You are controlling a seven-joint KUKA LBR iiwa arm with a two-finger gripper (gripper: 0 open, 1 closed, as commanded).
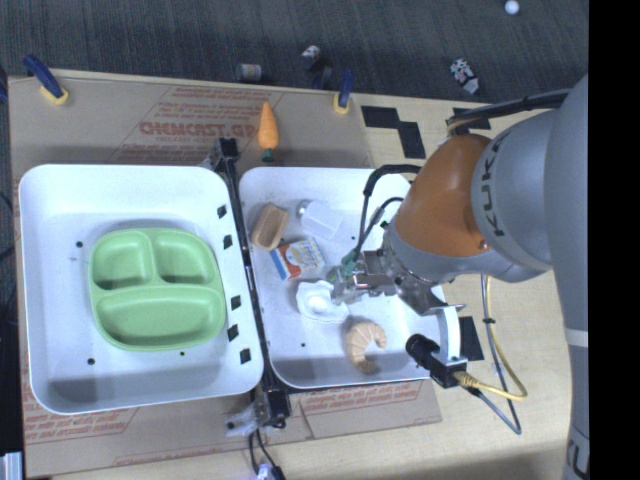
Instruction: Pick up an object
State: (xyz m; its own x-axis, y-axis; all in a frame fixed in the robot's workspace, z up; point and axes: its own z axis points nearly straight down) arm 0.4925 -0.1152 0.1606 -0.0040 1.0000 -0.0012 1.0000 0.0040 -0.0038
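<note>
Success at this step depends on settling on one item in the crowded right-hand shallow white bin (pixel 395 183) and coming straight down on it. The grey arm's two-finger gripper (pixel 350 286) hangs low over that bin, just beside a small white crumpled cup-like piece (pixel 318 301), which looks like the likeliest target. How the gripper's tips stand cannot be told from this slanted view, and nothing is seen pinched in them. Near the white piece, toward the bin's front wall, lies a tan croissant-shaped toy (pixel 365 340); toward the bin's back lie a tan bread-roll-shaped block (pixel 269 225), a small red-and-white printed packet (pixel 297 259) and a clear plastic wrapper (pixel 318 218). A clean grasp probably calls for centring over the white piece, clear of the packet. The left-hand shallow white bin (pixel 50 268) holds a pale green divided plastic tray (pixel 155 288). Red print on the cardboard sheet (pixel 180 118) behind the bins reads roughly "CHEMCAST"; "KUKA" lettering shows partly on the arm. The packet's writing is too small to read.
</note>
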